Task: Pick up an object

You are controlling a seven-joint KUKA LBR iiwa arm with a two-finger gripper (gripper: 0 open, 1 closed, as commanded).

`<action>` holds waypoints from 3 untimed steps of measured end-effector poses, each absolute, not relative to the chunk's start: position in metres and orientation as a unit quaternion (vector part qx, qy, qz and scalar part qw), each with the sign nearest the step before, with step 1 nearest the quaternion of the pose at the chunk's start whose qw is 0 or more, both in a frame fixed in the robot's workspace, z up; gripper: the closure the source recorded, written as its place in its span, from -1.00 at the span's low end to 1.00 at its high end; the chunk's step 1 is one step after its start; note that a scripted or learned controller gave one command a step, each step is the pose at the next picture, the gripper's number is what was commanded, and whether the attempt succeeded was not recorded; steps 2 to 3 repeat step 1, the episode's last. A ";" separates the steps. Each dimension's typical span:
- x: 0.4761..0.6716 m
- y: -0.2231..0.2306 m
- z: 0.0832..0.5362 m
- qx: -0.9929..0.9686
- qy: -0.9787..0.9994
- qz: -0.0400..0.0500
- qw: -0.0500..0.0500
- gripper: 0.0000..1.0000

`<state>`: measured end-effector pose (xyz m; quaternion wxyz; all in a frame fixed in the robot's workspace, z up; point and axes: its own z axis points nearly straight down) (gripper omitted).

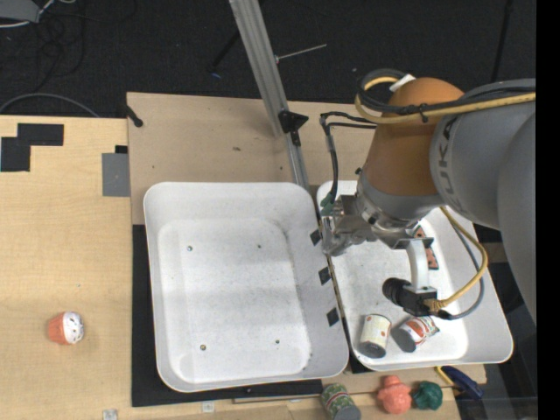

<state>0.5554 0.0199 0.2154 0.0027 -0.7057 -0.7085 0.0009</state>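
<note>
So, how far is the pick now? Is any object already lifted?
Done: the arm has reached over the right bin, with the gripper low near that bin's left wall. In hand: nothing can be seen between its fingers, so no grasp is confirmed. Left: closing on an object and lifting it. The white cup and the small red-and-white can lie in the bin's near end, apart from the gripper.

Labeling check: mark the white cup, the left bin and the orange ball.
white cup [375, 333], camera view, on its side wall.
left bin [157, 201], camera view, on its upper-left rim.
orange ball [66, 328], camera view, on its middle.
</note>
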 end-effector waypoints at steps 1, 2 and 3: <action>0.565 0.067 0.229 -0.706 -0.708 0.001 0.001 1.00; 0.565 0.067 0.229 -0.706 -0.708 0.001 0.001 1.00; 0.565 0.067 0.229 -0.706 -0.708 0.001 0.001 1.00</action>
